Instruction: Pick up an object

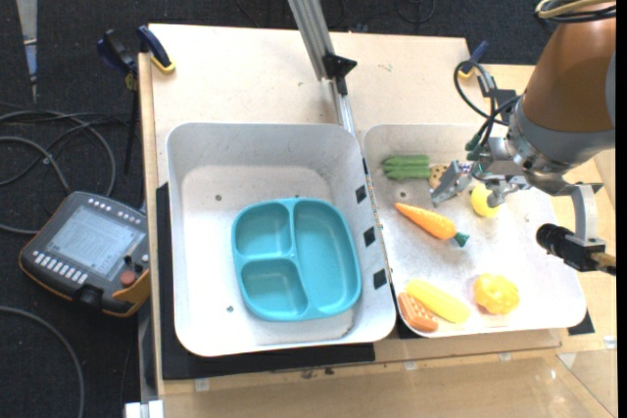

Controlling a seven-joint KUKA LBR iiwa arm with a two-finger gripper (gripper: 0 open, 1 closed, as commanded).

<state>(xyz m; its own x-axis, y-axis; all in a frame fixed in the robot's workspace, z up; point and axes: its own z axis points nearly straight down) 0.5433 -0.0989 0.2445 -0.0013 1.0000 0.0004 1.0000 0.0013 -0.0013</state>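
While the left bin [196,162] holds a teal divided tray [294,259], the right bin [558,294] holds a toy carrot [427,220], beans [406,166] and yellow toys; the gripper [468,181], fingers spread and empty-handed, hovers above the carrot.

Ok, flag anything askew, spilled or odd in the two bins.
Nothing is spilled or damaged. The teal divided plate lies at an angle in the left bin. In the right bin, the orange waffle-like piece sits right at the front rim, touching the yellow piece.

carrot [427,220] | orange, lying diagonal | right bin, mid | perhaps untouched
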